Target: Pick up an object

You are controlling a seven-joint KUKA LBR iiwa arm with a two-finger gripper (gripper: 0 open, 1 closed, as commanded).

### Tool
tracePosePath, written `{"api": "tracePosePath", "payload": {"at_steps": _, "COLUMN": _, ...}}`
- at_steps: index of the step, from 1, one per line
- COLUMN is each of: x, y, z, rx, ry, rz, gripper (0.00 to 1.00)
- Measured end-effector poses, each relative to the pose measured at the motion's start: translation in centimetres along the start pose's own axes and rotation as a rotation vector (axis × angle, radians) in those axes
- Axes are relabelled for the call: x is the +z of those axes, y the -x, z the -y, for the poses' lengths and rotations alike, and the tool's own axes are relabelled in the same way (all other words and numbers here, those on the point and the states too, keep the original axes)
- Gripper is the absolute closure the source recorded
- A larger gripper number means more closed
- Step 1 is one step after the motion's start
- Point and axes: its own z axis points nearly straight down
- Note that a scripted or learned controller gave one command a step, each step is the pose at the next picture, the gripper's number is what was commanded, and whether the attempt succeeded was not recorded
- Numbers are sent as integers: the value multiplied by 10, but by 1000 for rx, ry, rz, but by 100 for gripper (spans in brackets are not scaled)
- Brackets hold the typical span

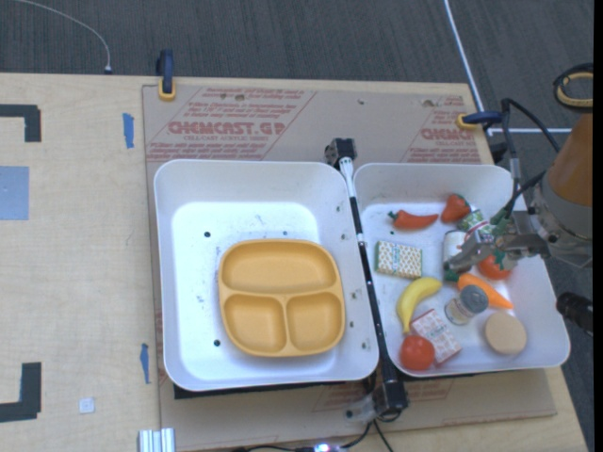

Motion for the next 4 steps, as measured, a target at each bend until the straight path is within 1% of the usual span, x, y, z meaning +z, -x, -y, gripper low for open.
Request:
{"api": "tracePosePath", "payload": {"at_steps": 1, "x": 85, "y": -10, "z": 12, "rx": 0, "ry": 4, "rz": 2, "gripper": 0}}
{"api": "tracePosePath", "payload": {"at_steps": 2, "x": 127, "y": -20, "z": 19, "rx": 1, "ry": 3, "rz": 1, "gripper": 0}}
{"api": "tracePosePath", "payload": {"at_steps": 3, "x": 117, "y": -20, "z": 18, "rx": 1, "ry": 6, "rz": 3, "gripper": 100}}
{"api": "tracePosePath", "payload": {"at_steps": 4, "x": 37, "y": -114, "z": 20, "rx": -2, "ry": 3, "rz": 0, "gripper": 100}}
